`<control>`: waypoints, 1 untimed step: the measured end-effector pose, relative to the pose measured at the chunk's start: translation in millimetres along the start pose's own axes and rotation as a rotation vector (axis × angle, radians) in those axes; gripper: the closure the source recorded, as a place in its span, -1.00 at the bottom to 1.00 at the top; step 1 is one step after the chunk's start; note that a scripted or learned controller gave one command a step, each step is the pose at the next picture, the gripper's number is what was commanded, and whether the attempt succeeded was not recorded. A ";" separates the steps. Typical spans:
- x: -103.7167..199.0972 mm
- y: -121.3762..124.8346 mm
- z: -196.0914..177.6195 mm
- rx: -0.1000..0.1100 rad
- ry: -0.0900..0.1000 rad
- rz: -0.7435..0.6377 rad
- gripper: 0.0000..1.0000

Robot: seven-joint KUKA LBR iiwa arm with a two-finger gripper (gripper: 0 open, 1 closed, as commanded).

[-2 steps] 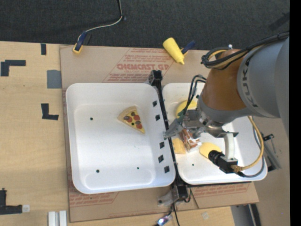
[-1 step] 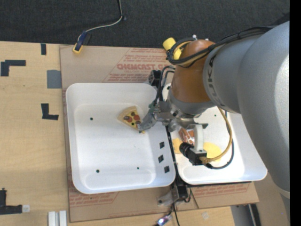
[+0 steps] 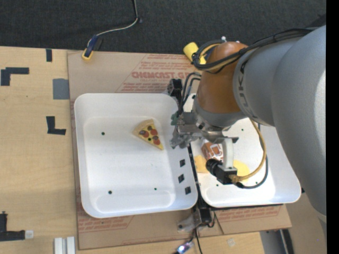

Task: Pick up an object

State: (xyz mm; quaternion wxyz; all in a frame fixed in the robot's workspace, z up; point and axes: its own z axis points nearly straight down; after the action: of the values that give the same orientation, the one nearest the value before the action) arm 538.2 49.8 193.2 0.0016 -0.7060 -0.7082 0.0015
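The arm (image 3: 275, 83) is reaching in from the right, and its gripper (image 3: 214, 151) is hanging over the inner edge of the right bin (image 3: 275, 194), close to the wall the two bins share. From where I'm standing the wrist is covering the working end, so I cannot tell whether it is open or closed, or whether it is carrying anything.

Just beneath the gripper something small with a reddish-brown pattern (image 3: 213, 152) is peeking out, and yellow patches (image 3: 239, 168) are lying on the bin floor beside it; what they are I can't make out.

The clearest candidate is the pizza slice (image 3: 149, 133), a toy wedge lying flat in the left bin (image 3: 127, 194), off to the gripper's left and well apart from it, across the dividing wall. It is looking light and stiff, probably smooth plastic, so it may be skidding under a glancing touch. Being thin and flat, it is likely offering the best hold across its two straight sides, near the wider crust end.
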 end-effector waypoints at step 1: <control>111.9 7.4 -212.1 -0.021 0.007 -0.009 1.00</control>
State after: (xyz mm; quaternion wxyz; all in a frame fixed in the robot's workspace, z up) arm 546.2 161.6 405.3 -0.0033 -0.7026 -0.7115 -0.0086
